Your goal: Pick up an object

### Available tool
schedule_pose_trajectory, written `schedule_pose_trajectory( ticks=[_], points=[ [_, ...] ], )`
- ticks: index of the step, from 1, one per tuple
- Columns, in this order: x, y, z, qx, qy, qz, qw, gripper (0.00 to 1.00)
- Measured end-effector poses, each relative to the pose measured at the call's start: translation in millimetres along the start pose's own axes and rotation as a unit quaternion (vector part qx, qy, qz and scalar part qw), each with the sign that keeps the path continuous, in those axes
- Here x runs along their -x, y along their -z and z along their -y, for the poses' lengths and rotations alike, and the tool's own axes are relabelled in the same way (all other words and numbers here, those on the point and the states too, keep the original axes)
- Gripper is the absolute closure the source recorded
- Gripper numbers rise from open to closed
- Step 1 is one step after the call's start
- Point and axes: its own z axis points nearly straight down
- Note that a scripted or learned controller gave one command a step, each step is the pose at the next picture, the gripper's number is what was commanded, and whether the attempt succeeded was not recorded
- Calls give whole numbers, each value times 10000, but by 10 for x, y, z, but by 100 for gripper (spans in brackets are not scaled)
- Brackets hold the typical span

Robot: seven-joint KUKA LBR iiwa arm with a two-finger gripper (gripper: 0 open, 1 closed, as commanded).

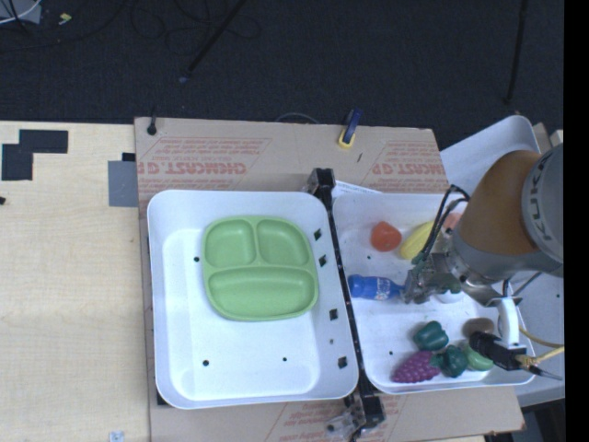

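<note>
My gripper point(419, 288) is low in the right bin point(382, 350), right beside the cap end of a blue bottle point(373, 288) that lies on its side near the bin's left wall. An orange-red round toy point(386, 237) and a yellow toy point(419, 239) lie just behind the gripper. In front of it lie a green pepper-like toy point(430, 335), purple grapes point(416, 367) and another green toy point(454, 361). The arm's wrist hides part of the bin's right side.
The left bin point(184, 357) holds a green divided plate point(259, 269). A black divider bar point(336, 274) runs between the bins. Cardboard lies under both bins. A blue and yellow clip point(349, 129) sits at the cardboard's far edge.
</note>
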Motion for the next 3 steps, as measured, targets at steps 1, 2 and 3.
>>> schedule_pose_trajectory(
  ticks=[1,2,3],
  points=[
    [-35,424,-23,-16,24,20,10000,100],
    [-17,956,-133,-1,24,23,10000,100],
    [-9,1153,-135,-15,24,18,10000,100]
  ],
)
